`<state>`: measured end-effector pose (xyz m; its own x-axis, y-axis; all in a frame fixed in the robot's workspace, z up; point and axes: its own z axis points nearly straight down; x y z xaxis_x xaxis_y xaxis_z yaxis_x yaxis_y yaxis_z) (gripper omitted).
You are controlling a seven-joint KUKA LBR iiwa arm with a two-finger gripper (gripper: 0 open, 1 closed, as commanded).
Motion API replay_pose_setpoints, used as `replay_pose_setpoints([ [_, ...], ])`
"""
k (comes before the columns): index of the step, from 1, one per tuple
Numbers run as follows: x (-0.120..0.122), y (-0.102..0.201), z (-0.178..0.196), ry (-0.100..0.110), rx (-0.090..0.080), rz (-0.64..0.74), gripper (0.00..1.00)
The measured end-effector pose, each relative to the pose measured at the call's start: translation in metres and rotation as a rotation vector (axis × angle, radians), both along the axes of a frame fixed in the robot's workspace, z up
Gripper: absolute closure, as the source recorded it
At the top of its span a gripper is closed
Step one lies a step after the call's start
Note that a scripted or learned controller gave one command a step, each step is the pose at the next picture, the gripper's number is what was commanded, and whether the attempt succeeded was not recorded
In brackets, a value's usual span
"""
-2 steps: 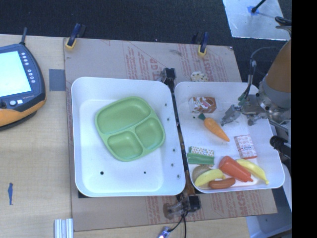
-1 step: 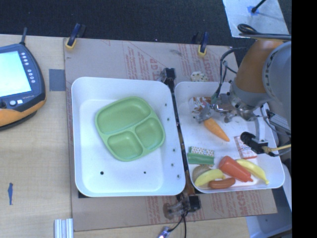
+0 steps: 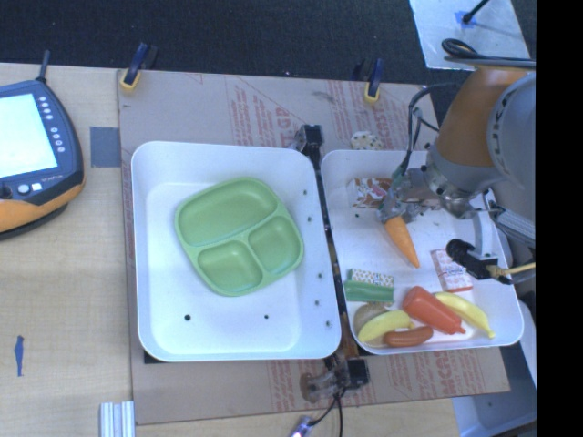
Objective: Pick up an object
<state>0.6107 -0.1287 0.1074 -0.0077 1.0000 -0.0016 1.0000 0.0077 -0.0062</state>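
Reaching into the right bin (image 3: pixel 364 167), gripper (image 3: pixel 401 206) over the carrot (image 3: pixel 402 238)
Carrot's top end lies right at the tool; whether the fingers are spread or pinched cannot be told from this slant

From my remote station I could read nothing for certain. The brown cardboard sheet (image 3: pixel 273 107) under the bins carried rows of red printed lettering, too small to make out. The small white-and-red packet (image 3: pixel 450 269) in the right bin bore print, equally illegible.
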Motion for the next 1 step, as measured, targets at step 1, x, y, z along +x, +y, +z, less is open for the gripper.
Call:
replay_pose_setpoints([
  [1, -0.0022, 0.0803, 0.0856, -0.005, 0.004, -0.003, 1.00],
])
